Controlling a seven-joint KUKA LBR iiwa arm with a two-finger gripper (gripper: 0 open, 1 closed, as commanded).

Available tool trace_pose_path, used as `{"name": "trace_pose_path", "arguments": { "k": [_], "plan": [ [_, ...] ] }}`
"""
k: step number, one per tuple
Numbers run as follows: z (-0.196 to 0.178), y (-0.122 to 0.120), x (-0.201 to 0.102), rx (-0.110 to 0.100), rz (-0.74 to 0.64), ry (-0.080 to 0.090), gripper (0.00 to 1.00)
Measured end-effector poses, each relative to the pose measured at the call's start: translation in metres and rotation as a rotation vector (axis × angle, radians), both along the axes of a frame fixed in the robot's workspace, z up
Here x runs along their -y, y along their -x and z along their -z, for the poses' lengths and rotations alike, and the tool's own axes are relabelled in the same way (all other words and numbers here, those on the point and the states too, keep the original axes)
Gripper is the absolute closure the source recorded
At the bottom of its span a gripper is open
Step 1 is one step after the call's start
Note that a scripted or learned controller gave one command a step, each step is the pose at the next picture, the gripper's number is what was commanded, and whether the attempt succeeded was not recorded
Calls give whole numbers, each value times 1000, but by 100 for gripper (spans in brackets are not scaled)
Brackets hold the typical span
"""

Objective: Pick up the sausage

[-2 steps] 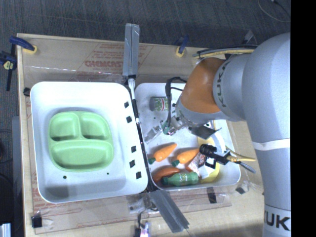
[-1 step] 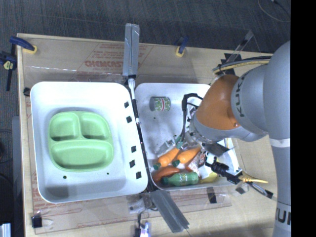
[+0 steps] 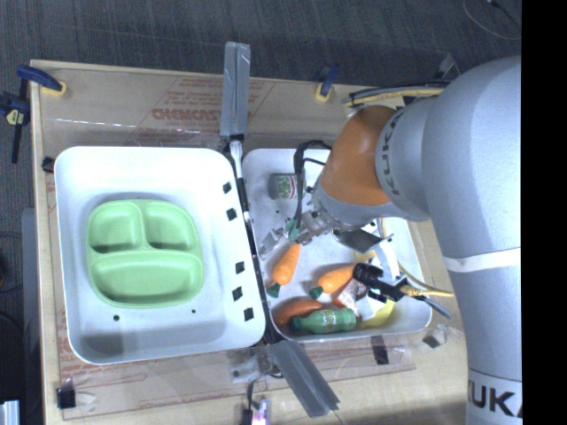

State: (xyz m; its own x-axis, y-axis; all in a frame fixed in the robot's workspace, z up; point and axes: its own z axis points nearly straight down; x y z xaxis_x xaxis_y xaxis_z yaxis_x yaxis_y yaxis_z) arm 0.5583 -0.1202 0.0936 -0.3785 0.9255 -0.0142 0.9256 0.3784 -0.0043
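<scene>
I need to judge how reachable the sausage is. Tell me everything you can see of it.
The sausage is a smooth reddish-brown piece lying flat along the near wall of the right bin. The green bottle lies against its near side and covers part of it. The gripper is apart from it, above an orange carrot.

The grey arm (image 3: 461, 175) bends in from the right, its orange band (image 3: 359, 162) just above the wrist. Below the band, the gripper (image 3: 301, 228) points down and leftward.
</scene>
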Motion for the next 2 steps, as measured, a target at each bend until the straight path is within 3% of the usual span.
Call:
{"name": "trace_pose_path", "arguments": {
  "k": [1,2],
  "plan": [
    [0,0,0,0,0,0,0],
    [-4,6,-5,16,-39,9,0]
  ]
}}
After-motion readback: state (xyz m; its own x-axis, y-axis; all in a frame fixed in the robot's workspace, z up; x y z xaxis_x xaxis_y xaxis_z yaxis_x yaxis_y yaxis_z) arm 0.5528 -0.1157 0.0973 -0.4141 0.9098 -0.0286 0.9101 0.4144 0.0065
